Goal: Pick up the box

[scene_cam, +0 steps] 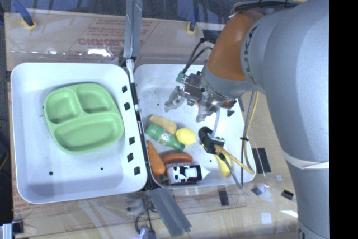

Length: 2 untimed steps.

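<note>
Gripper [187,102] open over the right bin [146,76], nothing between its fingers.

It hangs above bare bin floor — the box [184,174], black and white, lies well apart toward the bin's near edge, past the lemon [185,136] and bottle [164,136]. Box long axis runs roughly left-right across the view; carrot [156,159] just beside its left end, sausage [177,158] touching or nearly so above it. Judgement: the move must travel toward the near edge, then descend — crowding on the left may foul a finger.
</note>
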### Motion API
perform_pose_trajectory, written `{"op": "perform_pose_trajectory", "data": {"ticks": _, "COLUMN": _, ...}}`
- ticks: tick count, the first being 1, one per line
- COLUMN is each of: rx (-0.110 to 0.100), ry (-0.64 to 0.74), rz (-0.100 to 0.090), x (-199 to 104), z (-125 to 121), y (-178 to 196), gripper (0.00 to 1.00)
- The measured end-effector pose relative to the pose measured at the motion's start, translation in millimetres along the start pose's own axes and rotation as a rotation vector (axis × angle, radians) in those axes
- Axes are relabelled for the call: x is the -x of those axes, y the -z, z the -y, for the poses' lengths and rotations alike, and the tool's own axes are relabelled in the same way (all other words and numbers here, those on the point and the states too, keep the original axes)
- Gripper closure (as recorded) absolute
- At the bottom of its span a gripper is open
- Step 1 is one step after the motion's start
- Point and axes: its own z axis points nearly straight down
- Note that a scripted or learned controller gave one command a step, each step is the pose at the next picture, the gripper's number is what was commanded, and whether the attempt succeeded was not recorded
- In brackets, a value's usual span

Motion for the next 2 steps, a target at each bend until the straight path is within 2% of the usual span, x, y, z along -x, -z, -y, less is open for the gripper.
{"op": "perform_pose_trajectory", "data": {"ticks": 1, "rx": 0.000, "ry": 0.094, "rz": 0.001, "x": 43.2, "z": -58.0, "y": -10.1, "gripper": 0.00}}
{"op": "perform_pose_trajectory", "data": {"ticks": 2, "rx": -0.003, "ry": -0.071, "rz": 0.000, "x": 14.7, "z": -44.1, "y": -86.4, "gripper": 0.00}}
